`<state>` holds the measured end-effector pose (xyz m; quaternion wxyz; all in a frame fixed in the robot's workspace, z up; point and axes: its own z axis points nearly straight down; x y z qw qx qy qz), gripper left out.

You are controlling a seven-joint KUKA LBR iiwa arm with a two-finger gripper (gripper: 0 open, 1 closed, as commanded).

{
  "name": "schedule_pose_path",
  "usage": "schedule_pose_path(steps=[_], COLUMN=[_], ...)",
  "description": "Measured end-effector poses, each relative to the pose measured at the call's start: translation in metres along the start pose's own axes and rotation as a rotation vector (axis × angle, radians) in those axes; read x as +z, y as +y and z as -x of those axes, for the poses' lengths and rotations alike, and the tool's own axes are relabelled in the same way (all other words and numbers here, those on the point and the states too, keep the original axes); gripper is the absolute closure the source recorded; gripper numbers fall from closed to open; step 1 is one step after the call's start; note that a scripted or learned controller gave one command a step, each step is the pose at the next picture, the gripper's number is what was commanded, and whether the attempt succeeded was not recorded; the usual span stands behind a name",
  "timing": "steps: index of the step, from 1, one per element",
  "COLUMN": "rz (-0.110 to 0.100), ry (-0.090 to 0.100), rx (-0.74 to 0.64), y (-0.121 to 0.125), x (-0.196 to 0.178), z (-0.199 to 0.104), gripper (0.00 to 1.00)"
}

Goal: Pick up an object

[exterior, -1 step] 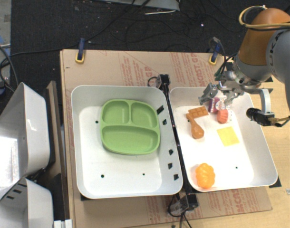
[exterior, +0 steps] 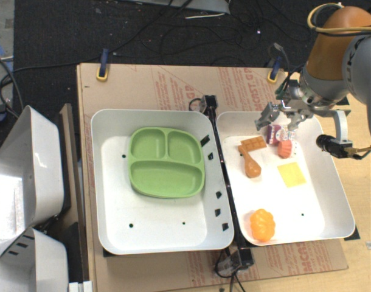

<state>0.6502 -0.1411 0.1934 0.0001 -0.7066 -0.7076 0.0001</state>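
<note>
My gripper [exterior: 278, 123] hangs over the back of the right bin [exterior: 331, 215], fingers spread open with nothing between them. Just below it lies a small purple and white object [exterior: 273, 133], touching a pink-red item [exterior: 285, 148]. To the left are an orange waffle piece [exterior: 252, 143] and a brown drumstick-shaped toy [exterior: 252, 166]. A flat yellow square [exterior: 291, 174] lies in the bin's middle, and an orange fruit [exterior: 263, 224] near its front edge.
The left bin [exterior: 109, 224] holds a green divided plate [exterior: 166, 162]. A black divider with clips [exterior: 219, 181] runs between the bins. Yellow clamps [exterior: 102, 72] hold the board at the back. White containers [exterior: 24, 163] stand at far left.
</note>
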Motion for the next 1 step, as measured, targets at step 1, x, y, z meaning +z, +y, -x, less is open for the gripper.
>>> schedule_pose_path(steps=[1], rz=[-0.002], ry=[-0.001], rx=[-0.002], y=[0.0075], x=[0.0458], z=[0.0005], gripper=[0.00])
